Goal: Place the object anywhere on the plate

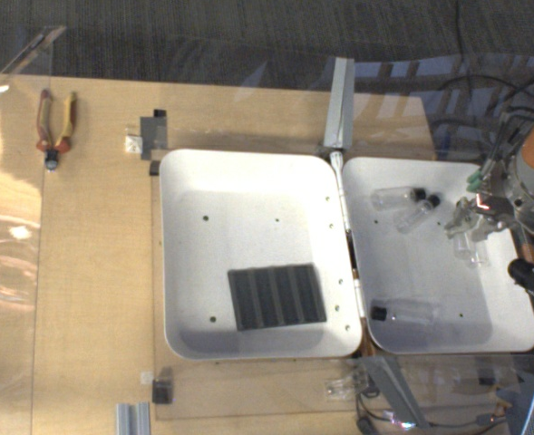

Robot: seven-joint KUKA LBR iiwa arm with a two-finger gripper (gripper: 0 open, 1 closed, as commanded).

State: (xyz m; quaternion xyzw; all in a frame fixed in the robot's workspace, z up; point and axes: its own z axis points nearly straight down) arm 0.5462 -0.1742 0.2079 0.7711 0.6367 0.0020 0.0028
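Gripper (pixel 470 220), its grasp impossible to tell, hangs over clear vials (pixel 407 202) in the right bin (pixel 520 333); a centred pick should precede carrying one to the dark plate (pixel 276 296).

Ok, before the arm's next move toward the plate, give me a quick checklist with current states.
1. Dark ribbed plate lies flat in the left bin, top unobstructed: ok.
2. Clear vials in the right bin: two with dark caps near its top, one near the bottom edge: ok.
3. Gripper is over the right bin: ok.
4. A vial held between the fingers: cannot tell; clear plastic blurs there.
5. Divider between the bins unobstructed for crossing: ok.
6. Pliers lie on the bench, well away: ok.
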